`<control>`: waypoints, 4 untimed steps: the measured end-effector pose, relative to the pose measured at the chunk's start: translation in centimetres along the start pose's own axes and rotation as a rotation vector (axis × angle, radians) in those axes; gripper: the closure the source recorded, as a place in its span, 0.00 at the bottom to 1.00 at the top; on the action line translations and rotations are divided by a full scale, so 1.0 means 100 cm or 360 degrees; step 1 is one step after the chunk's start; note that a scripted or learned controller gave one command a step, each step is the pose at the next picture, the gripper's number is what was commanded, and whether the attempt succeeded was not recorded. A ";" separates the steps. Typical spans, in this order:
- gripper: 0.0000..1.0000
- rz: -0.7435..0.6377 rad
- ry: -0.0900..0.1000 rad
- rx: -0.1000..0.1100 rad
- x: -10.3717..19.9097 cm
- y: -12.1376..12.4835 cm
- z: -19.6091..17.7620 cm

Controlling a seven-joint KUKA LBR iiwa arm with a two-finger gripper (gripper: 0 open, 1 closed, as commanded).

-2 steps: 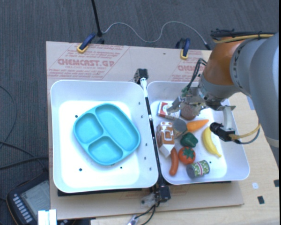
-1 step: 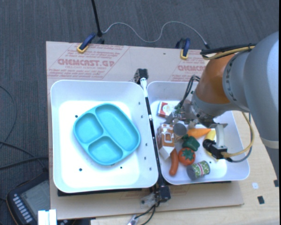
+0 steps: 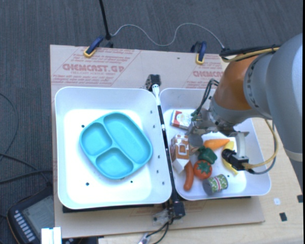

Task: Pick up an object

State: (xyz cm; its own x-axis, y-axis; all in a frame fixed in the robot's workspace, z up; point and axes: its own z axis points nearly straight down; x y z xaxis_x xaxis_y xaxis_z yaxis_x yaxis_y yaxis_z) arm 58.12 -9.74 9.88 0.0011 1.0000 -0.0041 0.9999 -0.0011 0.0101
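The right bin (image 3: pixel 259 184) holds several toy foods. A red and white box (image 3: pixel 181 119) lies near its far left. A brown and white carton (image 3: pixel 180 147) lies below that. An orange carrot (image 3: pixel 216 143), a red tomato with a green top (image 3: pixel 203 168), an orange-red sausage (image 3: pixel 188 177) and a grey can (image 3: pixel 216 183) sit nearer the front. My gripper (image 3: pixel 196 136) hangs low over the bin's middle. It is just right of the carton and left of the carrot, and the wrist hides its tips.
The left bin (image 3: pixel 66 136) holds a blue divided plate (image 3: pixel 116 145). A raised divider (image 3: pixel 162 136) runs between the two bins. The arm (image 3: pixel 264 85) covers the right bin's far right part. A yellow piece (image 3: pixel 230 146) peeks out beside the carrot.
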 end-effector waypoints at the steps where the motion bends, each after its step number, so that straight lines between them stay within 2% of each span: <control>1: 0.00 0.0000 0.0000 0.0001 0.000 0.000 0.000; 2: 1.00 0.0000 0.0001 0.0002 0.000 0.000 -0.009; 3: 0.00 0.0000 0.0001 0.0002 0.000 0.000 -0.009; 4: 1.00 0.0000 0.0001 0.0003 0.000 0.000 -0.018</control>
State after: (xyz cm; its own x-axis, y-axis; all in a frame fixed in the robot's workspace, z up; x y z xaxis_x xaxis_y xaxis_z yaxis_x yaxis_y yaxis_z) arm 58.09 -9.71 11.73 0.0012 1.0000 -0.0036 1.0000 -0.0012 0.0083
